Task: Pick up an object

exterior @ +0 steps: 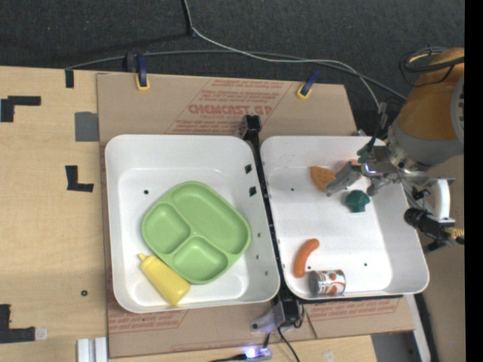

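Nearest the camera in the right bin (392, 274) lie a small can (327, 282) on its side and a hot dog (305, 256), its long axis running up and slightly right. Farther back, my gripper (355, 178) hovers spread wide just above a green lump (356, 200), beside an orange piece (323, 176). I judge I should centre over the lump, roundish with no clear axis, and descend straight before closing.

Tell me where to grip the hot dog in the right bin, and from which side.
Grip the hot dog at its middle, coming straight down, fingers across its narrow width. It lies flat and slightly curved on the bin floor. The can sits close by its lower end, so mid-body probably leaves more room.
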